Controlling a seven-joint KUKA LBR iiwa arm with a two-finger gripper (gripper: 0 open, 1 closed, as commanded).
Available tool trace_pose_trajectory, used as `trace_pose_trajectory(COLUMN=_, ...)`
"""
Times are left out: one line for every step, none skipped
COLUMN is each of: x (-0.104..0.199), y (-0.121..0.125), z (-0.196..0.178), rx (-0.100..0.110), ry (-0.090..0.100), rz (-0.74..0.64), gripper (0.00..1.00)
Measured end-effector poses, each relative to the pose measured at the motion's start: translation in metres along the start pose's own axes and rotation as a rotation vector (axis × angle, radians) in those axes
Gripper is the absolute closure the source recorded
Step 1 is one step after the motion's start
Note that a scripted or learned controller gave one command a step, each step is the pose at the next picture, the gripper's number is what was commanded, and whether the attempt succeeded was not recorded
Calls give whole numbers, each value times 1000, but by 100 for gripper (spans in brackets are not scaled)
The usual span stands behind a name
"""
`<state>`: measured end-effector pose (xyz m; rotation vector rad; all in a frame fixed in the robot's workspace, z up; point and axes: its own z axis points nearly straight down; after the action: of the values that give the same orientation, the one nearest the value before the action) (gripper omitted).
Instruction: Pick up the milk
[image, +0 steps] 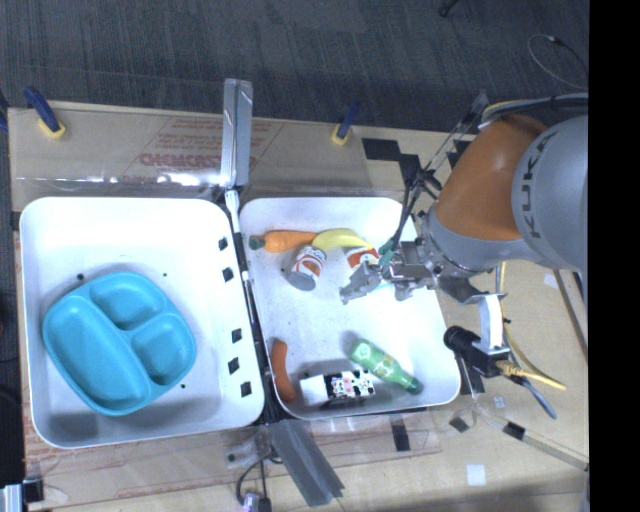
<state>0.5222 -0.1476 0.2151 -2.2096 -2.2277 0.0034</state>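
The pincer (372, 283) is hovering in the right bin (420, 215); I cannot tell its opening. Next, it needs lowering over the milk carton (345, 386) lying nearer.

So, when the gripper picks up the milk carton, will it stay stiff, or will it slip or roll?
The milk carton looks boxy and flat-sided, so probably stiff and unlikely to roll. It lies on its side against the bin's near wall, beside the green bottle, so it may slide into either rather than lift cleanly.

cow-patterned milk carton (341, 386) lies sideways by right bin's (330, 215) front wall.
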Motion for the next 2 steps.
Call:
trace_pose_trajectory(x=67, y=-46, z=25, rx=1, ry=0, rz=195, gripper=0)
trace_pose_trajectory(x=15, y=-46, z=124, rx=-1, ry=0, rz=119, gripper=0)
